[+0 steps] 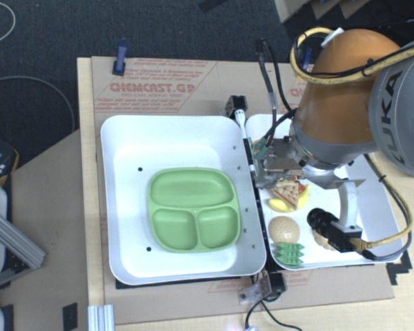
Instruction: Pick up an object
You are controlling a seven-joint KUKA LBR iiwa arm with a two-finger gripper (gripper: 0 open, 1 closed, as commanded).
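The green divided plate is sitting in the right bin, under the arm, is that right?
Not quite. The camera view shows the green divided plate in the left bin, away from the arm, which is over the right bin.

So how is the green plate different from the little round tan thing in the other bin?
The green plate is wide, flat and split into three compartments; the tan ball is small, rounded and in one piece. The plate lies in the middle of the left bin by itself; the ball sits in the right bin, crowded among other small items, beside the arm. Both rest in white bins.
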